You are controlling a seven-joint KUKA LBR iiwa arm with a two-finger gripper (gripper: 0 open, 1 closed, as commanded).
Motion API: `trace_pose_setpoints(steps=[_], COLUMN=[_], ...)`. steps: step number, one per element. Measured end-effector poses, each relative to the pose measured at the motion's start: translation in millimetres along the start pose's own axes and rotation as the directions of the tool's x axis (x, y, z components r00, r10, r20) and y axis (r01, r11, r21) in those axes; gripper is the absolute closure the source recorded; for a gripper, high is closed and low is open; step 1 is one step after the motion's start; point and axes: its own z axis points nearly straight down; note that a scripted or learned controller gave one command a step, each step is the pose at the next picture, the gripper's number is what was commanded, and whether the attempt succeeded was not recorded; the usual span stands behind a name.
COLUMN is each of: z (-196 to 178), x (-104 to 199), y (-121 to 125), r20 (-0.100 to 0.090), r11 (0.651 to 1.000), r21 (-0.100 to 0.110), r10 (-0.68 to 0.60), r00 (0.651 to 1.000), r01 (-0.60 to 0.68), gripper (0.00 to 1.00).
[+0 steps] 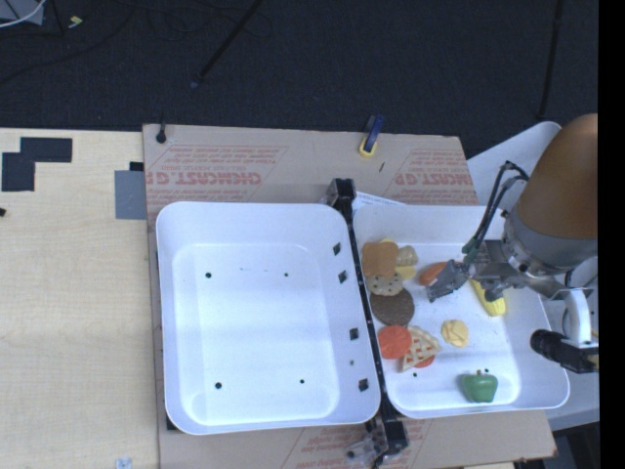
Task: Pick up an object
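The right white bin (532, 364) holds several toy foods. An orange-brown bun (379, 257) and a pale yellow piece (405, 256) lie at its far left, with a chip cookie (385, 284) and a dark brown patty (393, 308) below them. Nearer the front are a red disc (394, 341), a lattice-topped wedge (422, 348), a yellow lump (454, 333) and a green pepper (479, 386). My gripper (447, 279) hangs low over the bin's middle, right beside a small orange-red piece (431, 274). Whether it grips that piece is unclear.
The left white bin (254, 320) sits beside the right one, with a black divider strip (356, 306) between them. A yellow piece (492, 303) lies just right of the gripper. Both bins rest on cardboard (244, 169); a blue-yellow clip (370, 137) stands at its far edge.
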Motion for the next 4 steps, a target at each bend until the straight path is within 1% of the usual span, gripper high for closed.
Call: trace_pose_setpoints(steps=[1, 2, 3, 4], z=[111.3, 120.4, 120.3, 120.6], x=[-28.5, 11.5, -4.4, 6.0], y=[-25.6, 35.3, 72.9, 122.8], r20=[0.003, 0.004, 0.0, 0.002], r11=[1.0, 1.0, 1.0, 1.0], r21=[-0.012, -0.013, -0.011, -0.009], r10=[0.0, -0.003, -0.005, -0.002], r00=[1.0, 1.0, 1.0, 1.0], r01=[0.0, 0.003, 0.005, 0.002], gripper=[0.0, 0.0, 0.0, 0.0])
